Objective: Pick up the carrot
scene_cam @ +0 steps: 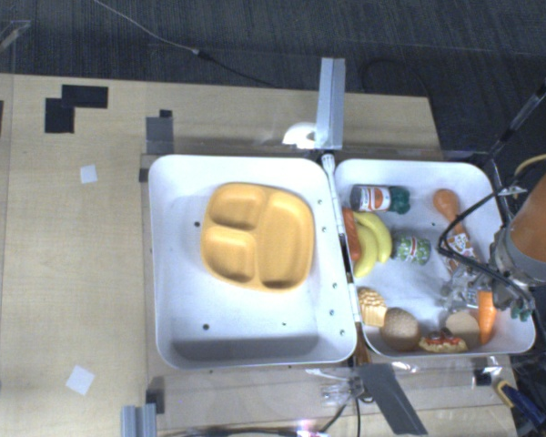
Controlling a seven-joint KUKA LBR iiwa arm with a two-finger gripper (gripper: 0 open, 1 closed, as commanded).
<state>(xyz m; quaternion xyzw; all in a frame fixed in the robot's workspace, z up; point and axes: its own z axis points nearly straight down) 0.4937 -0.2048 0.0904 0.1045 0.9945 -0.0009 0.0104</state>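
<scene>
Carrot [486, 315] lies at the right bin's [419, 169] near right corner, long axis running near to far. Our gripper [469, 291] hovers touching its left side; we cannot tell its state amid the cables.

Even overhead light, soft shadows, slight blur.
</scene>
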